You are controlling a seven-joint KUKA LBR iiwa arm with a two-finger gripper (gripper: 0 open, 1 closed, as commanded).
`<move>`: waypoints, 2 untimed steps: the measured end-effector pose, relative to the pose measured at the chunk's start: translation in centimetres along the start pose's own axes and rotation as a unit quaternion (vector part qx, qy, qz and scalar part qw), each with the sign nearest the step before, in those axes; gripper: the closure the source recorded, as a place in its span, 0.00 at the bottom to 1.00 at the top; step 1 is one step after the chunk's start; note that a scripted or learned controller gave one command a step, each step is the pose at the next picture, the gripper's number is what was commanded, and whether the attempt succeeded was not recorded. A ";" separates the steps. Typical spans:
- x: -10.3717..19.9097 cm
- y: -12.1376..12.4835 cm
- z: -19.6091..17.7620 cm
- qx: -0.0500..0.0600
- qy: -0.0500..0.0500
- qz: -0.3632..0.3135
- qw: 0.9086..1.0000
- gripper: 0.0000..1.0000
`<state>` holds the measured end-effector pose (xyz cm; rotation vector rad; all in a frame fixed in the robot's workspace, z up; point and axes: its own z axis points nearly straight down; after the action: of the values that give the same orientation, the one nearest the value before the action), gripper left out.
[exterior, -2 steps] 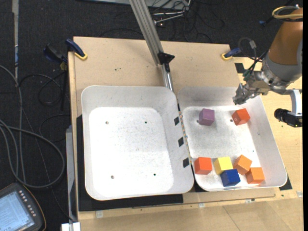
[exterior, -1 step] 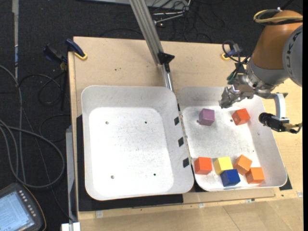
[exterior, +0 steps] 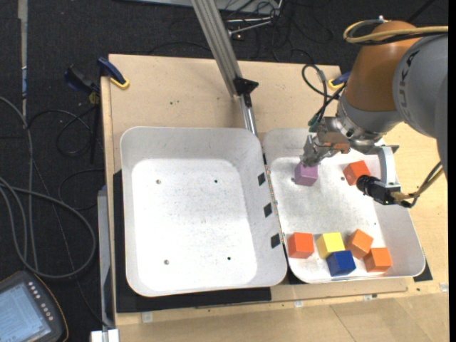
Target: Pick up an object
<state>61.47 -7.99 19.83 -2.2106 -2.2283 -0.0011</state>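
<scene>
My gripper (exterior: 311, 159) sits right atop the purple block (exterior: 306, 175); whether it grips I cannot tell, so I should centre squarely before lifting.

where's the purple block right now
The purple block sits in the right bin, near its upper left corner, directly under the claw. The nearest other block is the orange one to its right.
</scene>
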 end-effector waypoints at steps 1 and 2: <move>5.3 -0.5 -0.3 0.000 0.000 0.000 1.000 1.00; 9.7 -1.7 -0.6 0.000 0.000 0.000 1.000 1.00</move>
<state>59.66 1.70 20.51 -2.2116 -2.2274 -0.0008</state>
